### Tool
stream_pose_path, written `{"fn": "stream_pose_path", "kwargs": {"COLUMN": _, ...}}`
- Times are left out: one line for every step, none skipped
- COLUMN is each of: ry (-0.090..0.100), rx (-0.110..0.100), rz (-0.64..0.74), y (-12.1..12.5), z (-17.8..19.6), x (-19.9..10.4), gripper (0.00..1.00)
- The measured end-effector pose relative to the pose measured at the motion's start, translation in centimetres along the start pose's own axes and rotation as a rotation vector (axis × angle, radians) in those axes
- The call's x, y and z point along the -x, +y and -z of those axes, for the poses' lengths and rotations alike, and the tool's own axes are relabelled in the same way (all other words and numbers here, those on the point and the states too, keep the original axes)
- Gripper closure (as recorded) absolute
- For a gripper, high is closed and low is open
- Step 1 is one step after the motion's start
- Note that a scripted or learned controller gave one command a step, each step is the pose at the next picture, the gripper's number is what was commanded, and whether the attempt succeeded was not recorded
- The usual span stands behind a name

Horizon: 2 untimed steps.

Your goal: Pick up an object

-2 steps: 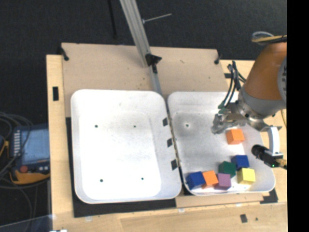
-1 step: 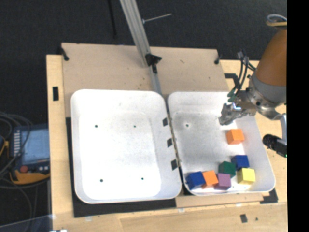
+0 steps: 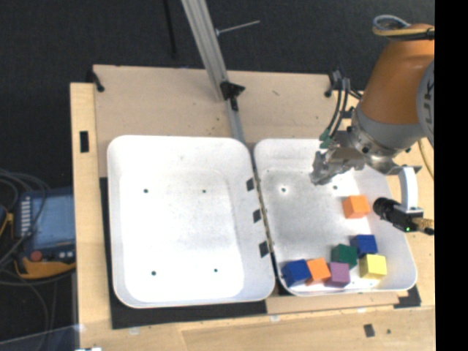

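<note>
1. Nothing has been lifted yet, as far as can be judged: every block is seen lying on the floor of the right bin [image 3: 292, 156], and none is seen between the jaws.
2. The gripper [image 3: 322, 172] is seen over the upper part of the right bin, above bare floor, well apart from the blocks; whether the jaws are spread or closed cannot be told from this slant.
3. Seven blocks are counted: two orange, two blue, one green, one purple, one yellow.
4. The lone orange block [image 3: 356, 207] lies nearest the gripper; the other six are clustered along the bin's near edge, from the blue block [image 3: 296, 271] to the yellow block [image 3: 375, 265].
5. Two white bins are counted on the tabletop [image 3: 146, 101]; no blocks are seen in the left bin [image 3: 179, 218].
6. Left to do: descent onto a block, closing, lifting.
</note>
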<state>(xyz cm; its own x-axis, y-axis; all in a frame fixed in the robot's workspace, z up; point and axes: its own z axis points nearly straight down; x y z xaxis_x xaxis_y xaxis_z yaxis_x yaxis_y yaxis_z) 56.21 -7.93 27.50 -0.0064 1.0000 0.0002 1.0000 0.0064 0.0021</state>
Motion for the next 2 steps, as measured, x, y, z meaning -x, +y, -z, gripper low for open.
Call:
{"fn": "stream_pose_path", "kwargs": {"ry": 0.0, "rx": -0.003, "rz": 0.0, "y": 1.1, "z": -1.5, "x": -5.3, "gripper": 1.0}}
{"fn": "stream_pose_path", "kwargs": {"ry": 0.001, "rx": -0.001, "rz": 0.001, "y": 1.9, "z": -1.4, "x": -10.8, "gripper": 1.0}}
